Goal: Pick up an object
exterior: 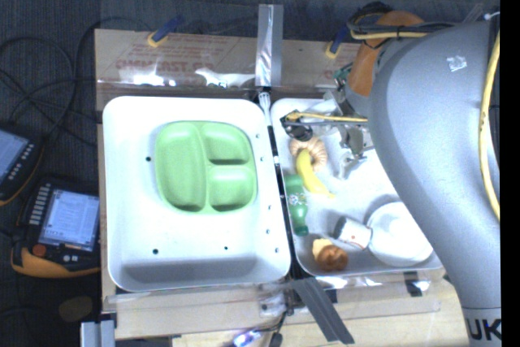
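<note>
From above, the grey arm (443, 166) sweeps in from the right and covers much of the right bin (302, 256). Its gripper (351, 144) sits low over the far part of that bin, a jumble of metal parts beneath the orange band (363, 69); whether it is open or closed cannot be told, and no object can be seen in it.

Just left of the gripper a thin brass-coloured rod (325, 119) lies across the bin, ending in a dark tip near the divider. Immediately below and left of the gripper rests a tan coiled ring (313, 152), touching the top of a yellow banana (309, 175) that runs down towards the near side. Further on the near side, beside the divider, lies a green item (296, 203), its shape hard to make out. Well below the gripper sit a small white block with a red mark (354, 234), a white rounded bowl-like object (394, 233) beside it under the arm's edge, and a brownish round lump (330, 256) near the front wall.

Far left of the gripper, the left bin (130, 175) holds a green divided plate (205, 165) lying flat in its middle. Both bins stand on the table (195, 309).
</note>
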### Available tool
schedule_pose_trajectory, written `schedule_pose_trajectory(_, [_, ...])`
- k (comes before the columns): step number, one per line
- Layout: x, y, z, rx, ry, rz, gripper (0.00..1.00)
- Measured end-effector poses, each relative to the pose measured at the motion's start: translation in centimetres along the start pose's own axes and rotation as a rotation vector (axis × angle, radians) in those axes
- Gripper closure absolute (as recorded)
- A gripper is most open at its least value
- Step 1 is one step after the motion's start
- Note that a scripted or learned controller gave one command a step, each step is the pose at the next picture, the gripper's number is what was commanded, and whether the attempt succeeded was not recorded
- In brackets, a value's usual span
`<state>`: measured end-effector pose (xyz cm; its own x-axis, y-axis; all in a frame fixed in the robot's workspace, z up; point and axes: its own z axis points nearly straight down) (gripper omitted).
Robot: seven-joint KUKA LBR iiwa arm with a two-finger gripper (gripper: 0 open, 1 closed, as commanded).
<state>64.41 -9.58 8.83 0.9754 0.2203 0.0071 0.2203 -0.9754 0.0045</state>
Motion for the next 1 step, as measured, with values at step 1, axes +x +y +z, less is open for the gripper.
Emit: schedule_pose_trajectory(1, [-1.48,-0.37,-0.04,-0.002,0.001,-0.023,0.00])
